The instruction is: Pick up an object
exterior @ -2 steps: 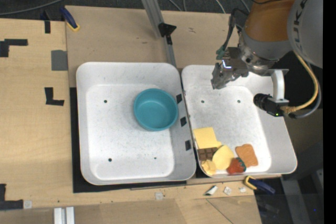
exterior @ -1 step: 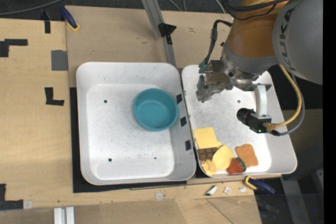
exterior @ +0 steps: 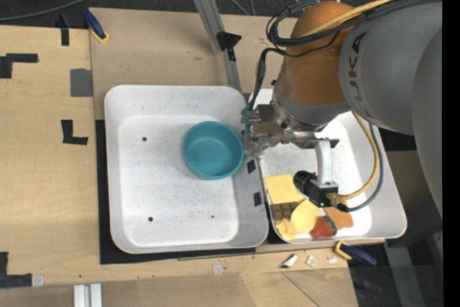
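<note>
A teal bowl (exterior: 212, 149) sits upright in the left bin (exterior: 136, 212), close to its right wall. In the near end of the right bin (exterior: 384, 223) lie a yellow sponge-like block (exterior: 282, 189), a pale yellow piece (exterior: 302, 216), a small brown block (exterior: 280, 211) and a red-orange item (exterior: 325, 226). My gripper (exterior: 253, 142) hangs under the orange wrist band (exterior: 316, 54), over the divide between the two bins, right beside the bowl's right rim. The wrist body hides most of it. Nothing is seen held.
The grey arm (exterior: 402, 61) covers the far half of the right bin. A metal pole (exterior: 208, 11) slants up from the bins' far edge. Blue-yellow clamps sit at the bench's far left (exterior: 95, 25) and near right (exterior: 353, 252). Cables loop around the wrist.
</note>
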Tool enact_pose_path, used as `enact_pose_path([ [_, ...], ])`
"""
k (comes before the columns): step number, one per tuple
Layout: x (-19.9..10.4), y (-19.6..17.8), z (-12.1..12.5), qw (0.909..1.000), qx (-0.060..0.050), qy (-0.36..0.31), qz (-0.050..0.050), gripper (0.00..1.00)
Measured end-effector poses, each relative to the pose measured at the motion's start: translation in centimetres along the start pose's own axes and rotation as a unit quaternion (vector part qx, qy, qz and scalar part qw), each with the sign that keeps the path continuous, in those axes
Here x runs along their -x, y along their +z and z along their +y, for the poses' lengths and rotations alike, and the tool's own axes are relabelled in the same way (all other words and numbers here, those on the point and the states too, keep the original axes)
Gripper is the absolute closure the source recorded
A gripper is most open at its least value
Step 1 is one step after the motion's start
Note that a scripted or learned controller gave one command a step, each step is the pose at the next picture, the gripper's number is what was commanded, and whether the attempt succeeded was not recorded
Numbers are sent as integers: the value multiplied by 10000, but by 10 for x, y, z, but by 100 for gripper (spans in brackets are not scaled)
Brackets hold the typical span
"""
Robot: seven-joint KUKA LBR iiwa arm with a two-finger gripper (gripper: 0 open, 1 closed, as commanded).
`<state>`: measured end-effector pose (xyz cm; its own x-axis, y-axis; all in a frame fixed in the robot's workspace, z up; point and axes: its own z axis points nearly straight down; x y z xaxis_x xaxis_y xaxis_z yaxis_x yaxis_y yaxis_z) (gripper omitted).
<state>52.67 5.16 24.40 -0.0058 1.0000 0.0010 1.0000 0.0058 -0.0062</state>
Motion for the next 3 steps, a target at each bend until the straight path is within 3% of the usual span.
enact_pose_path([
  [1,-39,3,-31,10000,5,1,-2,100],
  [2,-47,26,-37,10000,3,21,-10,100],
  [3,-47,24,-36,10000,13,25,-7,0],
])
